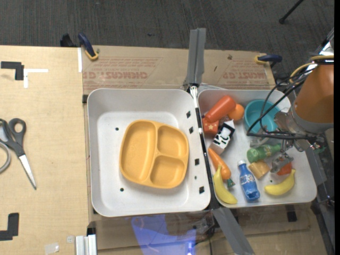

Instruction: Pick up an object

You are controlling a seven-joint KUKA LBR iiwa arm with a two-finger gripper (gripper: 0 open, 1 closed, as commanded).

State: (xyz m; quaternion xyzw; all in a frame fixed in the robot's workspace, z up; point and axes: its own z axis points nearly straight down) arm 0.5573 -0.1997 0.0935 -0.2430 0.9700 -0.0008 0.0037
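The right bin (305, 195) holds several toys: a green bottle (262, 153), a blue bottle (248, 181), two bananas (223, 186) (281, 185), a carrot (219, 162), a brown block (259, 169), a small red piece (286, 169), a teal bowl (259, 116), a red pepper (220, 108), an orange ball (237, 111) and a black-and-white cube (224, 134). My gripper (281, 152) hangs low over the bin's right side, just right of the green bottle and above the red piece. Nothing shows as held.
The left bin (101, 142) carries a yellow divided plate (154, 154). Scissors (18, 147) lie on the wooden bench at far left. A grey bar (195, 57) stands behind the seam between the bins. Cables (276, 97) loop over the teal bowl.
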